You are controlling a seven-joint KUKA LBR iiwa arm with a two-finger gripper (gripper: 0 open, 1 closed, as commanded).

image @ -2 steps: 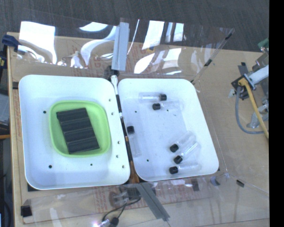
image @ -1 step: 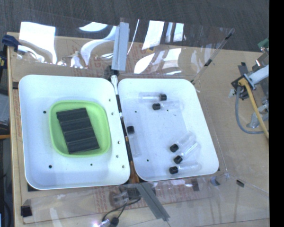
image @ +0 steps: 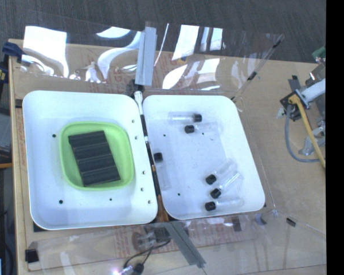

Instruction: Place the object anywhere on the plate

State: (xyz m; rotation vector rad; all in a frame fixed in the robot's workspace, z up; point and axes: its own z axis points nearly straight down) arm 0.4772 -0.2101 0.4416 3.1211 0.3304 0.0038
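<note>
A square lime-green plate (image: 66, 153) sits in the middle of the left white bin (image: 37, 205). A black ridged rectangular block (image: 94, 157) lies flat on the plate, slightly turned, and covers most of its floor. The right white bin (image: 249, 176) holds several small clear vials with black caps: one near the back (image: 186, 118), a loose cap-like piece (image: 189, 129) beside it, one by the left wall (image: 157, 157), and a cluster at the front right (image: 221, 189).
Clear plastic guard panels (image: 218, 62) stand behind the bins and reflect light. A grey bar (image: 146, 56) rises at the back between the bins. Cables and a bracket (image: 301, 125) lie on the bench at the right.
</note>
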